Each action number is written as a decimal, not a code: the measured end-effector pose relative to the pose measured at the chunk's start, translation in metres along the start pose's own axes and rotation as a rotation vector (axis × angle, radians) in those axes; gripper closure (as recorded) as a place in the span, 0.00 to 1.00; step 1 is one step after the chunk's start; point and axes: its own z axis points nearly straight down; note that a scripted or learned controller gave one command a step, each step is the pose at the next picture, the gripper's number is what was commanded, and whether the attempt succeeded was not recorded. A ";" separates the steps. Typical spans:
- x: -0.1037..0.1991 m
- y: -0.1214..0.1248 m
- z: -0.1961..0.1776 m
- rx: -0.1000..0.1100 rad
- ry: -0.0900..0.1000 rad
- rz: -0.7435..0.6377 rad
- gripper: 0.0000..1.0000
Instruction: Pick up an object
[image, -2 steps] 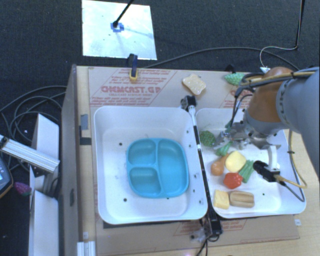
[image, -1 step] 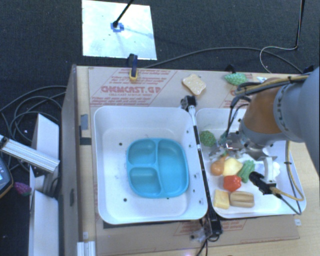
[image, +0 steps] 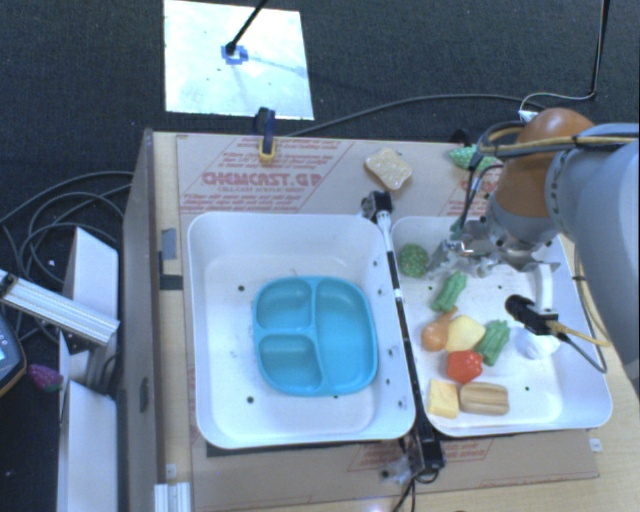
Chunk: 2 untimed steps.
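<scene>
The pincer hangs over the upper part of the right bin, in the right half of the frame, at the end of the grey arm with its orange band. Whether it is spread or pressed together I cannot tell: the metal at the wrist is a tangle of grey parts against the white bin floor, and nothing is seen caught in it.

The nearest candidates lie just down and to the left of the pincer. A round, knobbly green piece sits close to the divider between the bins, level with the pincer and just to its left. Just below the pincer lies a long green vegetable, ridged like a cucumber or pea pod; its long axis runs on a slant from upper right to lower left, so a grip would best close across that slant, from upper left to lower right.

Further toward the bottom of the frame, a cluster rests near the middle of the right bin: a small orange piece, a pale yellow one touching it, a second green ridged piece, a red one, a yellow block and a tan loaf-like piece.

The left bin holds a blue divided tray. On the table above the bins lies a tan cracker-like item.

Judging by nearness, the slanted green vegetable looks the likeliest target, needing only a short descent.
</scene>
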 end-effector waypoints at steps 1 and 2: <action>0.031 -0.042 0.001 0.002 0.001 0.001 0.00; 0.034 -0.095 0.001 0.003 0.001 0.003 0.00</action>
